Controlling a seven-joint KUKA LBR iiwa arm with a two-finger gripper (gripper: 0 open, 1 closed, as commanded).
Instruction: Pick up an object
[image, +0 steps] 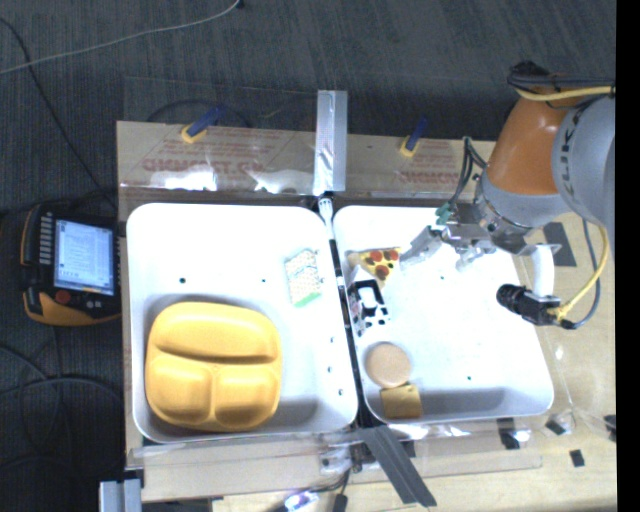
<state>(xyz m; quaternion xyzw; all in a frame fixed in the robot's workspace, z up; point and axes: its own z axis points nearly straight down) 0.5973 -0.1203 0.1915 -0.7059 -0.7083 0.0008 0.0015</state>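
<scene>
Though the arm (545, 150) is already in over the right bin (490, 345), I judge the pick barely begun: nothing sits between the fingers, and every object lies on a bin floor. The end effector (440, 245) hangs near the right bin's far edge, its two fingers spread apart and holding nothing. Nearest candidate is the small red-and-yellow piece (378, 262), just beside the fingertip, in the far corner by the divider. Others in the same bin: a black-and-white item (367, 303) against the divider, a tan round disc (388, 364) and a mustard block (400, 402) touching it at the near edge. The left bin (200, 240) holds a large yellow moulded thing (212, 362) in its near-left corner and a small green-patterned card (302, 277) toward the divider. Left to do: descend, close, lift. The surface is a brown board (250, 150) with blue clips (203, 124) and clear film at the far edge; a handheld pendant (72, 264) rests off its left side, on dark carpet (60, 90) crossed by cables.
</scene>
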